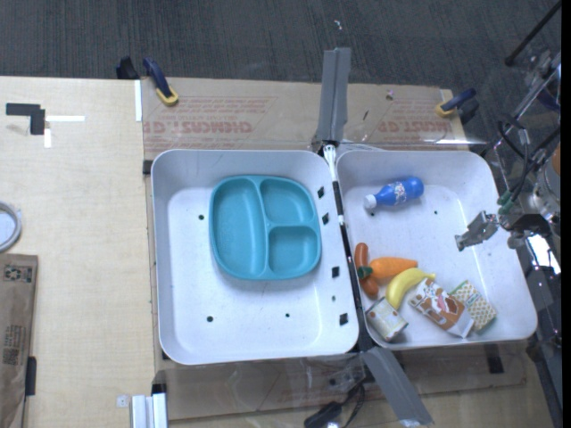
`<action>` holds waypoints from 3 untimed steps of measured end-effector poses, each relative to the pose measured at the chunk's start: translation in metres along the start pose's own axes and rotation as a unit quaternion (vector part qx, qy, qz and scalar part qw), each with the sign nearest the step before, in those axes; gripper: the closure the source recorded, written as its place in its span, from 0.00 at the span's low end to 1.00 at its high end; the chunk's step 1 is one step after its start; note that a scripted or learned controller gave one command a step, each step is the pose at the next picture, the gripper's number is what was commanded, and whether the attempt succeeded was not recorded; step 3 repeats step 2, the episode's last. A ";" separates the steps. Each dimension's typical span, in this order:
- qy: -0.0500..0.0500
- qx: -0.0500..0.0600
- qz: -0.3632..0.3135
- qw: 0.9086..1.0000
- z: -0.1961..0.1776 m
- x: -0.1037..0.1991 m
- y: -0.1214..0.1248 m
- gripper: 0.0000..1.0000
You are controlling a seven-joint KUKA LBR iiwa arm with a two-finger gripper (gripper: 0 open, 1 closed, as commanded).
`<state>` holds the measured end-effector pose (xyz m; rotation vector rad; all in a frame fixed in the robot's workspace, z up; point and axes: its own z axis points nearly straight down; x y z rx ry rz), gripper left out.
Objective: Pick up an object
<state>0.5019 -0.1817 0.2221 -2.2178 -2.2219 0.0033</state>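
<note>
From my feed, left to right. Far left on the bench (pixel 71 203): a roll of tape (pixel 5 228) at the edge, a brown paper bag (pixel 16 319) below it, a black L-bracket (pixel 27 116) up top. None of it touches the bins.

Left bin (pixel 178 328): one teal divided plate (pixel 266 228), three compartments, lying flat in the upper middle. Nothing on the plate that I can see. Two clamps, left clamp (pixel 159 80) and right clamp (pixel 457 105), pin a cardboard sheet (pixel 241 114) behind the bins.

Right bin (pixel 482 172): a blue bottle (pixel 396 193) on its side near the top, white cap pointing left, well apart from the rest. Lower left of the bin is a cluster: red-orange sausage-shaped toy (pixel 361 259) against the divider wall, carrot (pixel 391 267) just beside it, banana (pixel 408 283) touching the carrot from below. Below those, a small carton (pixel 386 319), a printed snack pack (pixel 439 308), and a green-checked pack (pixel 475 305), all packed close at the front wall.

Gripper (pixel 475 232) is at the right side of the right bin, between bottle and cluster in height, near the right wall, touching no item. Nothing between the fingers. Jaw state: I can't tell from this angle, too small and cluttered by cabling.
</note>
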 end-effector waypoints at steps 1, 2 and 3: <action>-0.001 -0.010 0.001 1.000 0.123 0.033 0.000 0.00; 0.000 -0.001 -0.024 1.000 0.131 0.080 -0.001 0.00; 0.000 -0.001 -0.024 1.000 0.131 0.080 -0.001 0.00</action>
